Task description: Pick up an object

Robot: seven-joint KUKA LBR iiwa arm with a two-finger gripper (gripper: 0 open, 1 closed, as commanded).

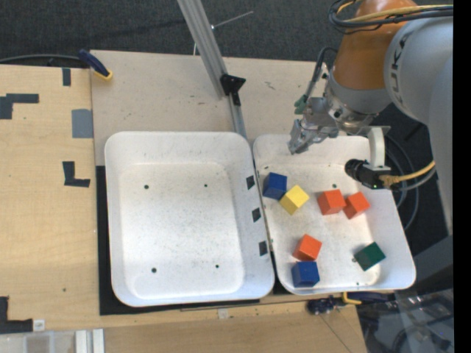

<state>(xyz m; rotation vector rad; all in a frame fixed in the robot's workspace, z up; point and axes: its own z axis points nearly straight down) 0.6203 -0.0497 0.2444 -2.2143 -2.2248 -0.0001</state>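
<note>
The right bin [390, 271] holds several small blocks: a blue cube [274, 184] and a yellow cube [294, 198] side by side at its left, two orange blocks [331, 201] [355, 204] in the middle, another orange block [308, 247], a second blue cube [305, 273] near the front, and a dark green block [369, 256] at the front right. My gripper [301, 144] hangs over the bin's far left corner, above and behind the blue and yellow cubes. Nothing shows between its fingers.
The left bin [118, 197] lies beside the right one. A slanted metal bar [210, 50] with a black clamp [232, 85] rises behind the bins. A blue-and-yellow tool [96, 63] lies at the bench's far left. Cables [397, 176] run along the bin's right edge.
</note>
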